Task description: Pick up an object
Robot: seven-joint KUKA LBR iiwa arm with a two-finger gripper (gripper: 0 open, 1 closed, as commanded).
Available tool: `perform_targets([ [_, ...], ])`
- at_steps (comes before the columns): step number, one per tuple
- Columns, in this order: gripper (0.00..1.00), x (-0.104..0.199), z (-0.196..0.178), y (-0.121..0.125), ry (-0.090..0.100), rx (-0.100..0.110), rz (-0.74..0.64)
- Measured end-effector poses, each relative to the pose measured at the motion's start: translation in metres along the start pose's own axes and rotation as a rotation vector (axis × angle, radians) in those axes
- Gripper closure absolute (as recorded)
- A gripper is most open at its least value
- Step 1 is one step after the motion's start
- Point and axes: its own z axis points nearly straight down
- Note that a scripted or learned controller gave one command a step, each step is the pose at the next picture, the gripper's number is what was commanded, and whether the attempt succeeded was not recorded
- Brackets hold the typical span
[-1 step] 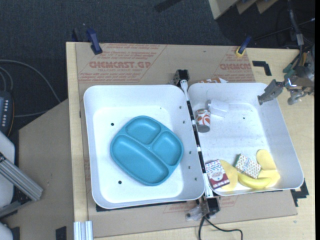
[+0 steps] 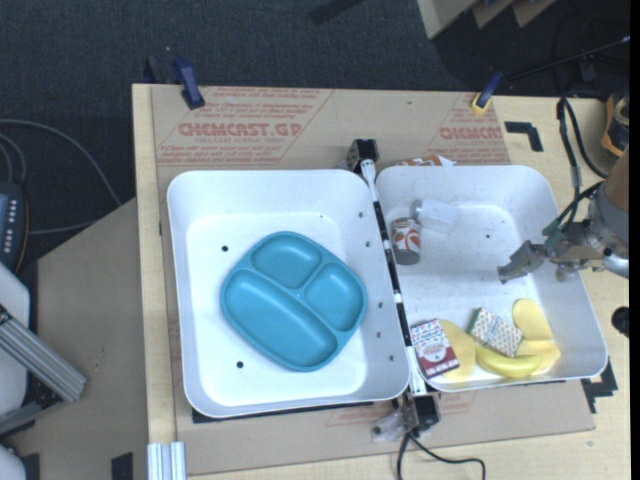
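While the arm reaches in from the right, its gripper (image 2: 522, 265) hangs over the right bin (image 2: 530, 183) with nothing between its fingers.

Whether those fingers are spread or closed cannot be told at this angle. Taking the banana (image 2: 515, 364) near the right bin's front edge as landmark: a small patterned packet (image 2: 497, 330) lies on it, a red-and-white carton (image 2: 430, 346) sits just to its left, and a red-labelled can (image 2: 405, 240) lies well behind it by the bin's left wall, beside what may be a clear plastic bottle (image 2: 448, 216). Far left of the banana, the left bin (image 2: 200, 208) bears a blue divided plate (image 2: 292, 300).
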Motion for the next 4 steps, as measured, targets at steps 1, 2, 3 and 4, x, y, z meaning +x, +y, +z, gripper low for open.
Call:
perform_targets([
  [1,0.0,0.02,0.069,0.035,0.001,0.001,-0.001],
  [2,0.0,-0.03,0.105,-0.025,-0.001,-0.005,0.0],
  [3,0.0,0.018,0.107,0.049,0.0,-0.003,-0.002],
  [4,0.0,-0.035,0.108,-0.027,0.0,-0.001,0.0],
])
